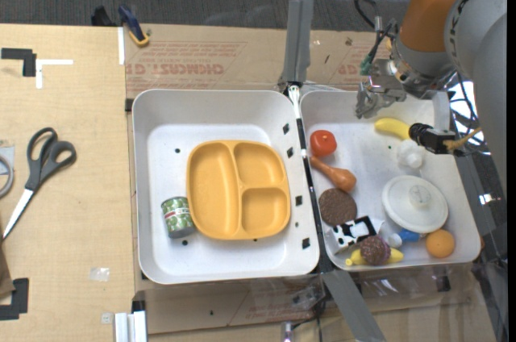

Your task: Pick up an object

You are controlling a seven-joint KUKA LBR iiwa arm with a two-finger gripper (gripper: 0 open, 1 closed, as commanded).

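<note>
A purple ball (375, 250) lies at the bottom of the right bin (352, 102). Scissors (36, 164) sit at far left. The left bin (145, 195) holds a can (176, 217) beside a yellow tray (239, 189). A tomato (323, 142), banana (393, 128) and white lid (414, 202) share the right bin. Upper right, the gripper (372, 102) hangs above the bin's top edge; whether it is open or shut, I cannot tell.

Two shallow white plastic bins sit side by side: the left bin (153, 195) and the right bin (463, 195). The left one holds a yellow-orange three-compartment plate (239, 189) and a small green-labelled can (176, 216). The right one holds a red tomato-like ball (323, 142), a yellow banana (392, 127), a round white lid (414, 202), an orange ball (439, 243), a dark brown disc (337, 206) and a black-and-white patterned block (352, 231). Black-handled scissors (36, 171) lie on pale wood at the far left.
</note>
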